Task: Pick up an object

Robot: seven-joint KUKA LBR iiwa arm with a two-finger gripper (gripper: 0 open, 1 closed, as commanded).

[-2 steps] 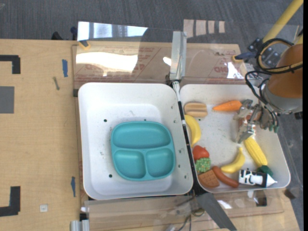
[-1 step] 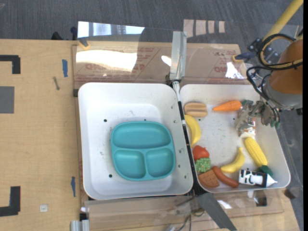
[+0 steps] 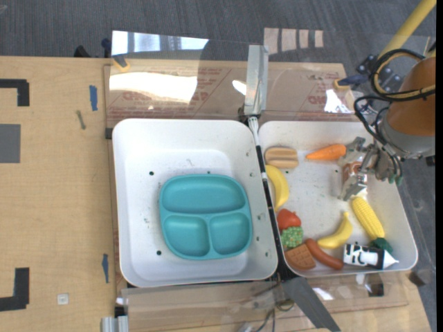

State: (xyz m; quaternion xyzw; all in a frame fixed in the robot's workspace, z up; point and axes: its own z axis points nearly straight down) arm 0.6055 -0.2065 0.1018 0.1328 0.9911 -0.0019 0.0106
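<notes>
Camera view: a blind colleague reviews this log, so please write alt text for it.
A grey robot arm's hand hangs over the right bin among toy food: carrot, corn, two bananas, hot dog bun. The left bin holds a teal divided plate.

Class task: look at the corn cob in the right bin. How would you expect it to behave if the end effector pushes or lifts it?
The corn cob looks like a moulded toy, so probably stiff and light. Its rounded, elongated shape suggests it may roll sideways when pushed. Its bumpy kernels might give some grip, though the tapered ends could slip. The end effector sits just above it.
</notes>
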